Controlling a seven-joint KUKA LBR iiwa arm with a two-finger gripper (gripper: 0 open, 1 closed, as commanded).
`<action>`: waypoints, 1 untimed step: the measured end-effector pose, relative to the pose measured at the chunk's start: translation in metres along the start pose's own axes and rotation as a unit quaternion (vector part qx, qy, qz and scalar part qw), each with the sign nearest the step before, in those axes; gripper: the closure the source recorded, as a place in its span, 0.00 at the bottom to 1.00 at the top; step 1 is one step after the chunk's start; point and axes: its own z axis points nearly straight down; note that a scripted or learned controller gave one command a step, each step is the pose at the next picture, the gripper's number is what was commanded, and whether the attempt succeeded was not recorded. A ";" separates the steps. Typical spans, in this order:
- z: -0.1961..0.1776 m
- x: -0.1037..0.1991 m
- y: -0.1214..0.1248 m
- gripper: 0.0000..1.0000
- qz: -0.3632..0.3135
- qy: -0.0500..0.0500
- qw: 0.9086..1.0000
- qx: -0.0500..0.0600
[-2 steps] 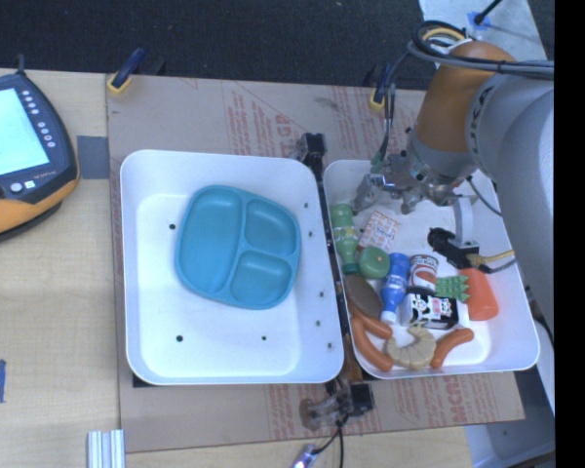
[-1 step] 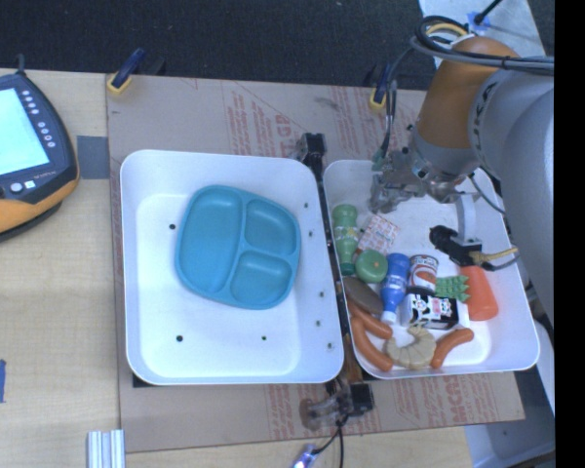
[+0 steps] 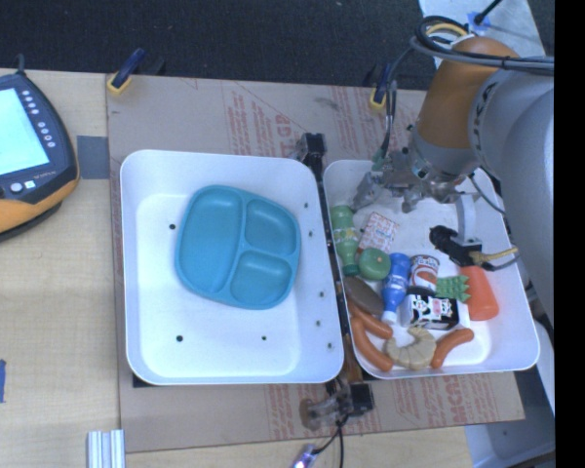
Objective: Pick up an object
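Grey metal end effector point(image 3: 406, 185) poised over far end of right shallow white plastic bin point(image 3: 512, 344), presumably for descent onto small toys point(image 3: 409, 305) heaped there. Finger state: cannot tell. Blue sectioned plastic plate point(image 3: 238, 247) alone in left bin point(image 3: 146, 349).

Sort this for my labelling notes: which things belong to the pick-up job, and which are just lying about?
Job: gripper; right bin with the carrot, blue bottle and sausages.

Lying about: blue divided plate in the left bin, tablet, yellow clamps.

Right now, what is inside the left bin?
The left bin holds one blue divided plate, lying flat with its three compartments facing up. Whatever lies beneath the plate is covered.
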 end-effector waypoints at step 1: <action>0.009 -0.001 0.001 0.00 0.002 -0.002 1.000 -0.003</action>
